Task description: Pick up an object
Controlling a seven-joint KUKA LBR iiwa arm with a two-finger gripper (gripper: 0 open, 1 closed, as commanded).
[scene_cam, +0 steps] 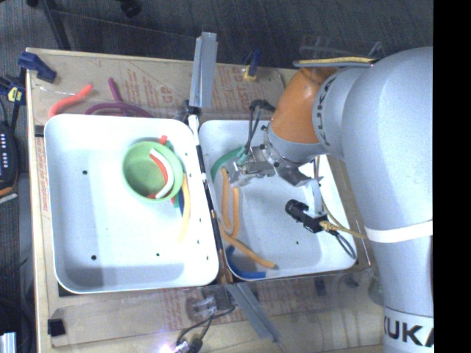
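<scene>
Dark carpet surrounds a wooden worktop (132, 65) that carries two shallow white bins side by side. A grey bar (204, 65) stands at the far edge, above the seam between them.

Left bin (88, 226): a green bowl (143, 171) sits toward its right side, with a red-and-white curved piece (166, 160) lying across the bowl's right rim. A yellow strip (185, 206) runs down from beside the bowl, close to the bin's right wall.

Right bin (287, 250): the arm (383, 145) reaches in from the right, orange band (294, 116) over the bin's far side. The end effector (243, 171) is low over the bin's upper left part. Cannot tell whether it is spread or pressed together; nothing can be seen pinched in it.

A green curved piece (223, 160) lies just beside the end effector on its left, near the bin's left wall; contact cannot be judged. An orange strip (234, 208) runs downward from below the end effector. A second orange strip (254, 254) slants toward the near wall, and a blue piece (244, 271) lies against the near left corner.

On the bare worktop beyond the left bin lie a purple hose (118, 109) and an orange-red tool (72, 99). A blue clamp (35, 65) grips the far left corner.
</scene>
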